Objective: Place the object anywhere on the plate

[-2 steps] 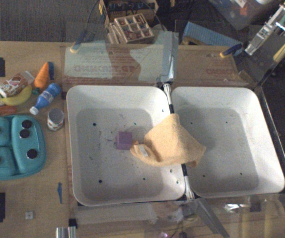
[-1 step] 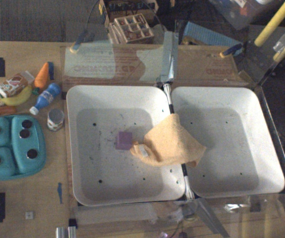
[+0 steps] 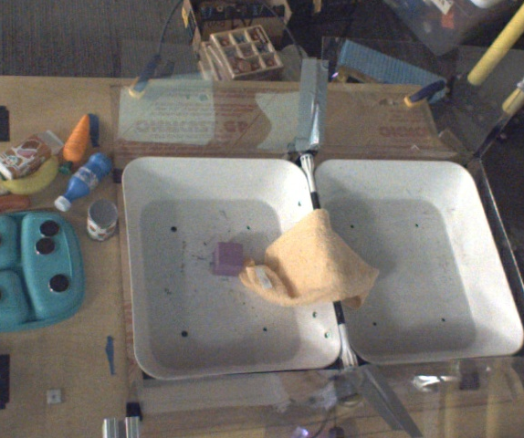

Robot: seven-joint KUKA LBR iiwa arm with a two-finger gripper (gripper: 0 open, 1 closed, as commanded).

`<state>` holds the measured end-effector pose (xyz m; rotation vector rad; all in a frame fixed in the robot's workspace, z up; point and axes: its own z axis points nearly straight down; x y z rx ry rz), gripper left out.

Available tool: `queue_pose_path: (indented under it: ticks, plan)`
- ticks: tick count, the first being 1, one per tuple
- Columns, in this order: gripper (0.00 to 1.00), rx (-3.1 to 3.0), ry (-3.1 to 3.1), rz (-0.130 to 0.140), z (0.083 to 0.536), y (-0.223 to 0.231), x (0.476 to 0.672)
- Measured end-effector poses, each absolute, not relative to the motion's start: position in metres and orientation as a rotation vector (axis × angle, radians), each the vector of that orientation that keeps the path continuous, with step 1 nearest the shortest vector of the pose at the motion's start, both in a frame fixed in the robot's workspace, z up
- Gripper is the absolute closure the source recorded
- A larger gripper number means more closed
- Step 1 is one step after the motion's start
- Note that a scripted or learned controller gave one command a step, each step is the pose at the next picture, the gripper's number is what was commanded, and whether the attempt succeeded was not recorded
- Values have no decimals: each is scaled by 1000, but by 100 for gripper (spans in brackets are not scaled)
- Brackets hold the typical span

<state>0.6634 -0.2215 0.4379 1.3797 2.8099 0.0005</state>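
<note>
Camera view: two shallow white bins sit side by side on the tabletop (image 3: 43, 99). The left bin (image 3: 143, 182) holds a small purple block (image 3: 228, 259), lying flat on the floor a little right of the bin's middle. It is the likeliest thing for the task.

Just right of the block, a crumpled yellow cloth (image 3: 321, 258) is draped over the shared rim between the bins. Most of it lies in the left bin, and one corner spills into the right bin (image 3: 426, 199). Whether the cloth's left edge touches the block is hard to tell. Both bin floors show a few small dark dots, and the left one has faint scuffs.

Left of the bins stands a teal moulded tray (image 3: 25, 267) with rounded hollows, each marked by dark round spots. Near it are a small grey can (image 3: 102, 219), a blue bottle (image 3: 84, 181) on its side, a toy carrot (image 3: 78, 137) and a banana (image 3: 29, 182). Beyond the bins a partitioned cardboard box (image 3: 241, 51) holds small brown pieces.
</note>
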Motion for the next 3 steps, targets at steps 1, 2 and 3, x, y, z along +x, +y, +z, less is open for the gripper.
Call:
queue_pose_path:
  ticks: [1, 2, 3]
  plan:
    - [100, 1292, 2856, 0, 437, -223, 592]
    - [100, 1163, 2912, 2, 437, -121, 619]
    - [100, 1267, 2865, 1, 437, -177, 653]
